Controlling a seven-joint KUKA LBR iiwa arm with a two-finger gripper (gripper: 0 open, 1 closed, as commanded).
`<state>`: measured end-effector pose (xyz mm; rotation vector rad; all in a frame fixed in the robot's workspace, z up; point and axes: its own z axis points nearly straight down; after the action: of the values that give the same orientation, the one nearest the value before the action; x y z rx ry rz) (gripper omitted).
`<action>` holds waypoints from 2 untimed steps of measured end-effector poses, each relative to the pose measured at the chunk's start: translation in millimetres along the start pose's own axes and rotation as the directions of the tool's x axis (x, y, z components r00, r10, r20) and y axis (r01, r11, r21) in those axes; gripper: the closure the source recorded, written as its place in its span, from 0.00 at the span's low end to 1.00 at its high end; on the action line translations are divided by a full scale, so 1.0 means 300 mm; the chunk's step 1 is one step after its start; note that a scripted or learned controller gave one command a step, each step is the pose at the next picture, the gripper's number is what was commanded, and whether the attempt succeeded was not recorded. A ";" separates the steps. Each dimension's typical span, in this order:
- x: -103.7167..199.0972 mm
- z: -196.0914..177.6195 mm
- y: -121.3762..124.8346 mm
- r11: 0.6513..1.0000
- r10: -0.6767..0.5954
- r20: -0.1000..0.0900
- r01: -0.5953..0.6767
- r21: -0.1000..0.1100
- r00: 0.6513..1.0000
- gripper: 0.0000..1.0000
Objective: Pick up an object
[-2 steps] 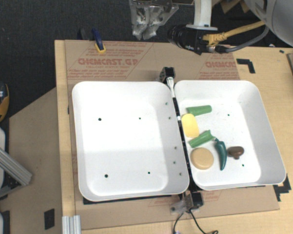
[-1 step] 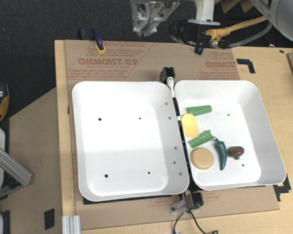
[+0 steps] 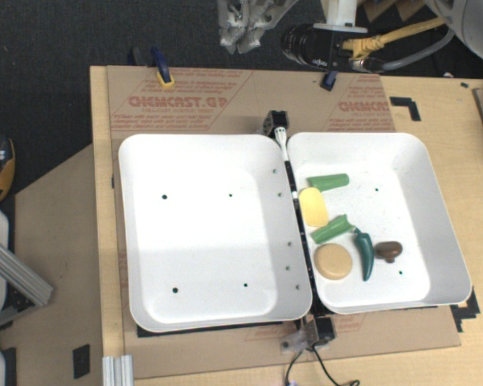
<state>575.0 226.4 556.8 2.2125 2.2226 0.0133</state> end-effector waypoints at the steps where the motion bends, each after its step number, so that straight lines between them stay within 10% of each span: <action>1: 0.003 -0.035 0.001 1.000 -0.002 -0.001 0.002 -0.003 1.000 1.00; 2: 0.005 -0.070 0.002 1.000 -0.003 -0.001 0.003 -0.006 1.000 1.00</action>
<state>575.2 228.0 578.0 2.2064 2.2237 0.0220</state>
